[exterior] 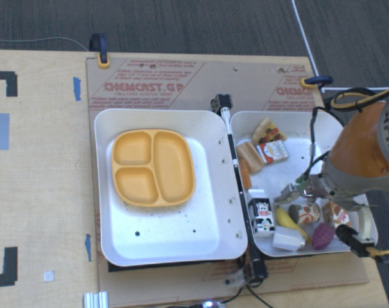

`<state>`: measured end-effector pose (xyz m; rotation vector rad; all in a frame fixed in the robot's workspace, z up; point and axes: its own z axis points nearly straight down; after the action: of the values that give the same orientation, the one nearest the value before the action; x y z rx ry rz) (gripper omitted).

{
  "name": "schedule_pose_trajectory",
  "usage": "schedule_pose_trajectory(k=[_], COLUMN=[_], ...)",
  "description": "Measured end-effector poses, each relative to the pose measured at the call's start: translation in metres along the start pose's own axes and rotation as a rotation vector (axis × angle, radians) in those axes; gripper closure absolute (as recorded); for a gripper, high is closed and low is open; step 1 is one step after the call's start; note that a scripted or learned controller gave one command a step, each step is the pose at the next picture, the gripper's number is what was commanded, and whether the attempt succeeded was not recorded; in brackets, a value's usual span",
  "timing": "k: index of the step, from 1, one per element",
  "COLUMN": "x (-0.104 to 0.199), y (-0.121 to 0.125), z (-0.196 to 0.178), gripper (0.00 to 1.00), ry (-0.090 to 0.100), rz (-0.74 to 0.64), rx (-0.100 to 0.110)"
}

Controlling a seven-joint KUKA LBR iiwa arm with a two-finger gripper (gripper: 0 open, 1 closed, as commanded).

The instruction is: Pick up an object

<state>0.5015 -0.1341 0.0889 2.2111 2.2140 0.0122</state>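
Note:
My gripper (291, 194) hangs low in the right bin (302, 122), under the grey arm with its orange band (368, 143). Just below it lie a yellow banana (285, 219), a white block (287, 240) and a black-and-white milk carton (264, 215). To its right sit a purple piece (323, 235) and two round brown-and-white pieces (308, 213). Further back in the bin are a bread roll (250, 154), a red-and-white packet (273, 151) and a wedge-shaped slice (266, 131). Nothing shows held in the gripper.
The left bin (207, 236) holds a yellow divided plate (153, 167). A black hinge bar (236, 165) runs between the bins. Clamps (102, 50) pin the cardboard sheet at the back. Cables (348, 98) trail near the arm at the right.

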Motion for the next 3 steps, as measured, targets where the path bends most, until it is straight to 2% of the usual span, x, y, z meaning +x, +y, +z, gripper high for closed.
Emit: schedule_pose_trajectory(k=[1, 2, 3], x=[-0.005, -0.009, -0.009], y=[-0.017, -0.016, -0.016], z=[0.000, -0.011, -0.011], gripper=[0.00, 1.00, 0.00], ry=[-0.001, -0.011, -0.011], rz=[0.000, 0.005, 0.004], rx=[-0.002, -0.009, -0.009])
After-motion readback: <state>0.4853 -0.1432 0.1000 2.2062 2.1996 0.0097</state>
